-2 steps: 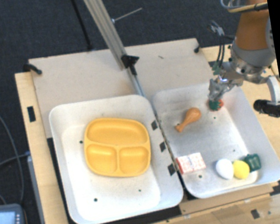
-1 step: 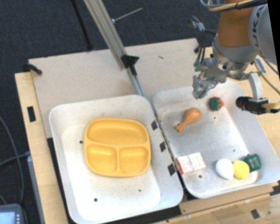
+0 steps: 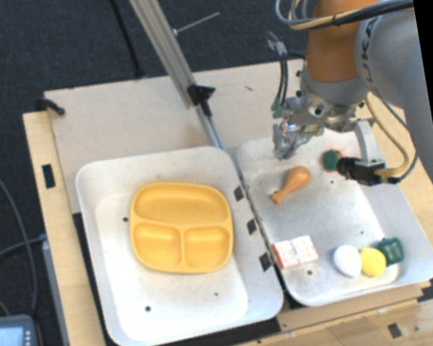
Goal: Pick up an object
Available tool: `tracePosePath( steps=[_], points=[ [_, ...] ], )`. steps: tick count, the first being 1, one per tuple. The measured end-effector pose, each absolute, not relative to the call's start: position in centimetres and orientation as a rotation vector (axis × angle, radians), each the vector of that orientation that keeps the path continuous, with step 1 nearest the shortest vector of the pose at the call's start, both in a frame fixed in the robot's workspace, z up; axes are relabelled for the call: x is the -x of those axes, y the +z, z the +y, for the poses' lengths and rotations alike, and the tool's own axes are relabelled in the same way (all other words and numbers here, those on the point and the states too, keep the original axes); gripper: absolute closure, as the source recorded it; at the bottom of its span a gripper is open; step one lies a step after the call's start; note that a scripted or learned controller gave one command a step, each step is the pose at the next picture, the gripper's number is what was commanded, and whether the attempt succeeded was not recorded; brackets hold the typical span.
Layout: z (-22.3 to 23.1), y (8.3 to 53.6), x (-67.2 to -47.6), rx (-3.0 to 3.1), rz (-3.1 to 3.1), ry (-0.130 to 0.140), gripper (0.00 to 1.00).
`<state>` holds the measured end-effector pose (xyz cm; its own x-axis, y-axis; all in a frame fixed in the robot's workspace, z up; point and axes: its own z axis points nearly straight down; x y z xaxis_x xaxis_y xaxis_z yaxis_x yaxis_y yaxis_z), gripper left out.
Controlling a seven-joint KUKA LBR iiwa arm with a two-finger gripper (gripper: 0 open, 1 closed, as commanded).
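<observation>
Two bins sit below the arm: well to the gripper's left lies a yellow divided plate, and just below and slightly left of the gripper a tan drumstick toy lies untouched. Whether the hand is spread or pressed together I cannot tell. It looks like the approach step; next it must descend squarely over the drumstick.

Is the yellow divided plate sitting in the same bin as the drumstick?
No, the yellow plate lies in the left bin, while the drumstick lies in the right bin.
</observation>
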<state>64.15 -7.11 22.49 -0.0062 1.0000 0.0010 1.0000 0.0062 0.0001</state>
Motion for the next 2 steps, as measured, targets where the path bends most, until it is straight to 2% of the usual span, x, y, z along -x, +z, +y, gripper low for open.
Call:
tracePosePath(
  steps=[2],
  points=[
    [3.7,23.8,-65.6,2.212,-2.231,-0.004,1.00]
  ],
)
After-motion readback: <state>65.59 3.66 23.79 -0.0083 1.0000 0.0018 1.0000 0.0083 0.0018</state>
